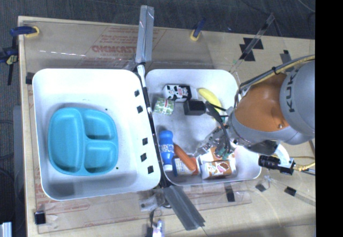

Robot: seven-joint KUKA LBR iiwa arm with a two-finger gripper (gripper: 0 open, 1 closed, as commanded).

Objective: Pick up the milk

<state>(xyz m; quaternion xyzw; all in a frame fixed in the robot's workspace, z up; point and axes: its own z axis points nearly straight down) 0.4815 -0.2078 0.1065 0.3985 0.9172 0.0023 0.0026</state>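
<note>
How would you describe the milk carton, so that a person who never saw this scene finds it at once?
Look in the right bin, at its near edge under the gripper. The milk lies there on its side, a small white and brown carton. The carrot beside it is plain orange.

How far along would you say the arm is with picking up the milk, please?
Done: the arm has reached into the right bin, and its gripper sits low among the items. In hand: it is right above the milk carton, which lies on its side at the bin's front edge beside the carrot. Left: a visible grasp and the lift; the carton rests on the bin floor.
</note>
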